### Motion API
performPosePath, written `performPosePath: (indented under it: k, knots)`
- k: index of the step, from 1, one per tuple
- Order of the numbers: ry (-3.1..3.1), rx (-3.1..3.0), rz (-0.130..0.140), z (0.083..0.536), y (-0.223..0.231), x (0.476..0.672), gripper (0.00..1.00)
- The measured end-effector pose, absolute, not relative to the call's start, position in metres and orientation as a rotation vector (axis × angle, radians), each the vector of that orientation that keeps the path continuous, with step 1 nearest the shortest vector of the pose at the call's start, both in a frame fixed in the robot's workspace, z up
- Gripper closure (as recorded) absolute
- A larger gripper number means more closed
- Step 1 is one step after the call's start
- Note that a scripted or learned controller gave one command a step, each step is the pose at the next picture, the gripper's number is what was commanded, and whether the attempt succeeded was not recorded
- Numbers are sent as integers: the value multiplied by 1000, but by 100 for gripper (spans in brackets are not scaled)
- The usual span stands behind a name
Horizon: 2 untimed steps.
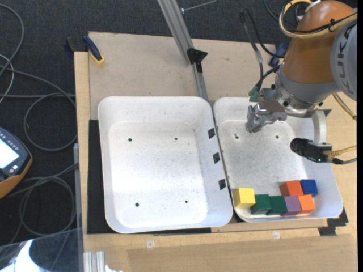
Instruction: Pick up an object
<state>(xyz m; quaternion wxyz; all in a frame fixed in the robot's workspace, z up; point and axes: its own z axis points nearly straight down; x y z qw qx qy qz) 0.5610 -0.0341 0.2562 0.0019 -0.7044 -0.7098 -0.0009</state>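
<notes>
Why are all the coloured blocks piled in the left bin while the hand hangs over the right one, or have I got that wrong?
One thing is off: the coloured blocks lie in the right bin, bunched along its near edge, not in the left bin. The camera view shows this. The hand does hang over the right bin, towards its far end, apart from the blocks.

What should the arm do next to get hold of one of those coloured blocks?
Probably move toward the near edge of the right bin. The gripper hangs over that bin's far end with nothing under it, while the blocks cluster along the near edge; the yellow block sits at the left end of the row, the easiest to reach.
</notes>
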Motion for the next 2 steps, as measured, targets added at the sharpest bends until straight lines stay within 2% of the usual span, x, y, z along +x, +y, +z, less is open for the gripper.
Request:
performPosePath:
  k: [1, 2]
  knots:
    - [-2226, -2210, -3, 263, 23, 547, 100]
    - [-2226, -2210, 2, 252, 79, 542, 100]
